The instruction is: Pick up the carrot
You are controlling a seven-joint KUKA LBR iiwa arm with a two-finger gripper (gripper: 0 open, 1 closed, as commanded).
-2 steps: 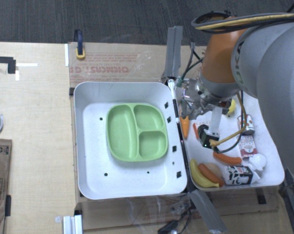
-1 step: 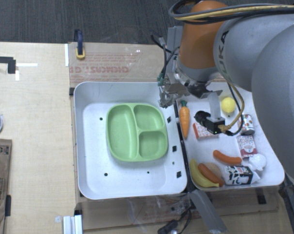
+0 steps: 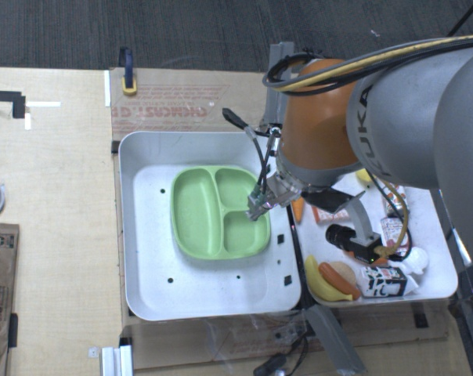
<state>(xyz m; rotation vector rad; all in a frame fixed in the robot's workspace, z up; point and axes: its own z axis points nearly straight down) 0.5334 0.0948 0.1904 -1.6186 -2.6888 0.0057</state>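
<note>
The gripper (image 3: 259,204) hangs over the right edge of the green divided plate (image 3: 209,210) in the left bin (image 3: 142,233) — whether it is wide or narrow cannot be made out. The carrot (image 3: 298,209), mostly hidden under the arm (image 3: 393,116), lies at the right bin's (image 3: 444,245) left edge. Near it: a banana (image 3: 319,284), a sausage (image 3: 338,279) and a small carton (image 3: 387,282), print unreadable. "KUKA" shows partly on the arm.

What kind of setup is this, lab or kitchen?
Probably a robot lab test bench: a wooden bench with two white bins, a green divided plate and toy-like food such as a banana, under a KUKA arm.
</note>
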